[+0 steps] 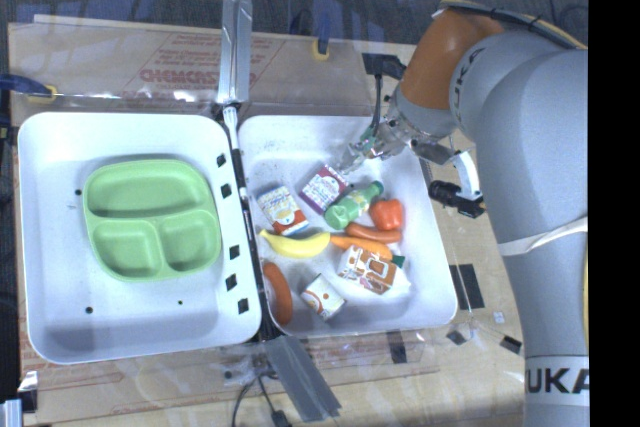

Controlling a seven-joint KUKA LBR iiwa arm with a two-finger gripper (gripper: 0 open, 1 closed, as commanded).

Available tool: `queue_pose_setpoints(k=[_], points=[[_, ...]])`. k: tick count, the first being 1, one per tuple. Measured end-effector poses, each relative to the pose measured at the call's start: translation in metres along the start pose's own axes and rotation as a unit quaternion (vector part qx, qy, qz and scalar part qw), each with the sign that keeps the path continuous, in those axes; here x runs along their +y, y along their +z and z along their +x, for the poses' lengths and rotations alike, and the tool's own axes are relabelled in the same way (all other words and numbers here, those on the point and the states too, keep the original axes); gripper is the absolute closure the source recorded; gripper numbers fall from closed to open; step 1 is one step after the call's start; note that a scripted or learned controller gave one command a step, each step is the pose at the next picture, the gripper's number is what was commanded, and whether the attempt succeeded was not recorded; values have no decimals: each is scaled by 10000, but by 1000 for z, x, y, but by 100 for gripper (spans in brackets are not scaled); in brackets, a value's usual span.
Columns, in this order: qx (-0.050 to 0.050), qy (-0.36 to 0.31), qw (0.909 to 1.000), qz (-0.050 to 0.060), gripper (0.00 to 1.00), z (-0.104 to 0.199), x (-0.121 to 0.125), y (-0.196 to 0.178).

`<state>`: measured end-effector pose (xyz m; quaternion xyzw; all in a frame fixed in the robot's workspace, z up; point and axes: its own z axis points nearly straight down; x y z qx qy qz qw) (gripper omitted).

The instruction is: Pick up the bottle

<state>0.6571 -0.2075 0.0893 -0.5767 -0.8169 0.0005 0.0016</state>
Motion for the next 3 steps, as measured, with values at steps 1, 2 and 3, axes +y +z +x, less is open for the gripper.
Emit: queue_pose_setpoints(k=[1,2,3], points=[[14,855,9963,23,100,15,4,1],[14,853,9964,23,0,15,4,1],[6,1541,9880,16,0,11,-35,0]])
